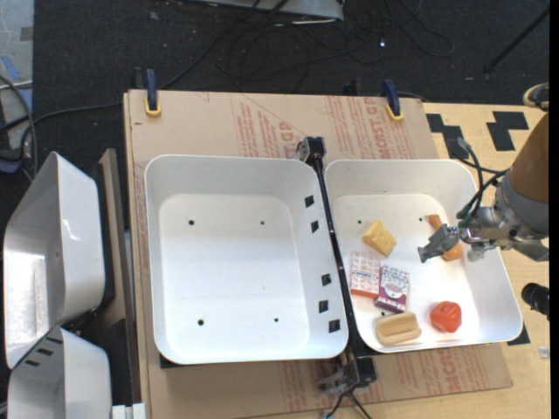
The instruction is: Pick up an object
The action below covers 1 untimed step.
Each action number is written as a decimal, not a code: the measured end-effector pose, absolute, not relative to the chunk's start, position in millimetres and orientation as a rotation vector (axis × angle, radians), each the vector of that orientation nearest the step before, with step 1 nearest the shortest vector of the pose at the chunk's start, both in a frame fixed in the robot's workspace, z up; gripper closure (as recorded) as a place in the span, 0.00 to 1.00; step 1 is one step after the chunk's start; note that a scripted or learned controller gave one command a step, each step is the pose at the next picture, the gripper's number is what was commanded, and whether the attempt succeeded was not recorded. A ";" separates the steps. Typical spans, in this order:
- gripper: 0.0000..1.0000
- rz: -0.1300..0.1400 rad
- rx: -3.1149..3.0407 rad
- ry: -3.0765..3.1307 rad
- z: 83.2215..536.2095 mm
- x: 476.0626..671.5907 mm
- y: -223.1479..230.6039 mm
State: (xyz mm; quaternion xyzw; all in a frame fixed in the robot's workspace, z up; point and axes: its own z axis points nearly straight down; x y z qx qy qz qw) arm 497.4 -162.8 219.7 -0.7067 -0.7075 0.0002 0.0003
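The right bin (454, 175) holds a yellow cheese wedge (378, 237), a pink carton (365, 274), a purple carton (393, 289), a tan bread roll (398, 327) and a red round fruit (445, 316). My gripper (437, 250) reaches in from the right and hangs over the bin's right-hand part. A small orange object (452, 251) lies right against the gripper, partly hidden by it. Another orange bit (433, 222) shows just above. I cannot tell whether the gripper touches the orange object.
The left bin (157, 234) stands beside the right one, with a black divider rail (327, 243) between them. Two clamps (153, 103) (393, 105) hold the cardboard base at the back. Grey tubs (52, 243) sit off the bench's left side.
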 end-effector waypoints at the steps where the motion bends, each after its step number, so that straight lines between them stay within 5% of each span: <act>1: 0.00 -0.004 -2.219 -2.225 87.8 512.6 -134.0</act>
